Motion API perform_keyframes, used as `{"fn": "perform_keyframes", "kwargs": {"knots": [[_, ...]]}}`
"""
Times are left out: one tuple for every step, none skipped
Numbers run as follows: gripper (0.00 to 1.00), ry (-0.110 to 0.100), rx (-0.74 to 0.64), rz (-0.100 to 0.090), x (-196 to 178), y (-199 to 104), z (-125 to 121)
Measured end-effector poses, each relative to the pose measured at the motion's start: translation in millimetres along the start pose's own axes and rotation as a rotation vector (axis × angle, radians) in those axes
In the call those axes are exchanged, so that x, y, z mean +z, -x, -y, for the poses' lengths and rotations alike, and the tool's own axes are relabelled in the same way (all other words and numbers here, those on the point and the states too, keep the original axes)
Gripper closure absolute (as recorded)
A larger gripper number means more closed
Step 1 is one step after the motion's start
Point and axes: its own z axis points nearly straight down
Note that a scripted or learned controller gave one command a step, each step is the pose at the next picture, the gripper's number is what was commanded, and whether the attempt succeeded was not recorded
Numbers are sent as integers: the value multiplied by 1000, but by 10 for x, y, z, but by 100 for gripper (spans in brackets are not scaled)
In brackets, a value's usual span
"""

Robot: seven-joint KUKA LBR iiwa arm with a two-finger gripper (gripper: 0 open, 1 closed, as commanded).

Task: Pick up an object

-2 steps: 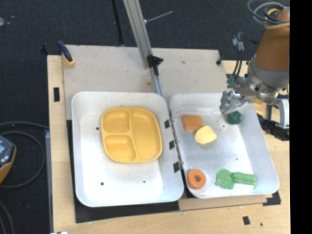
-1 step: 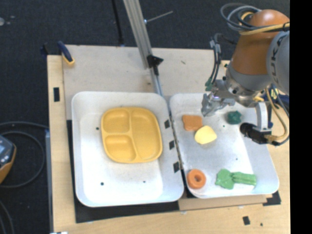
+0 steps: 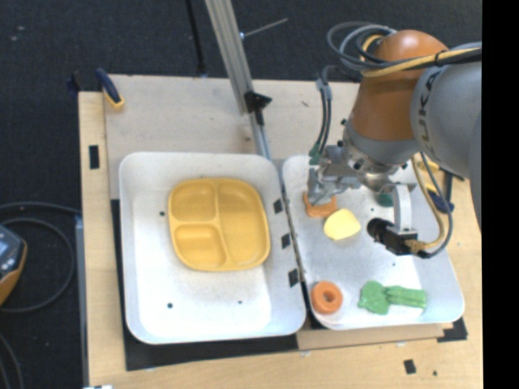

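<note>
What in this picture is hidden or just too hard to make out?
- Camera view: the end effector hangs over an orange object, covering its top, so its shape is unclear.
- Whether the end effector grips it: blurred and blocked by the wrist.
- The arm: cut off by the right edge.
- The green toy: too small to identify.

A pale beige wooden bench (image 3: 162, 112) carries two shallow white plastic bins, side by side and touching. The left white bin (image 3: 142, 298) is the landmark. The right white bin (image 3: 438, 286) stands just beside it, on its right. Behind the left bin, a slanted grey metal post (image 3: 235, 63) meets the bench top. Far behind the left bin, at the bench's back left corner, lies a small blue and yellow clamp (image 3: 110, 89).
</note>
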Motion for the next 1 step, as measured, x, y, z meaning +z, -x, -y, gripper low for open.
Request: {"fn": "perform_keyframes", "kwargs": {"knots": [[100,1,0,0,39,-425,28]]}}
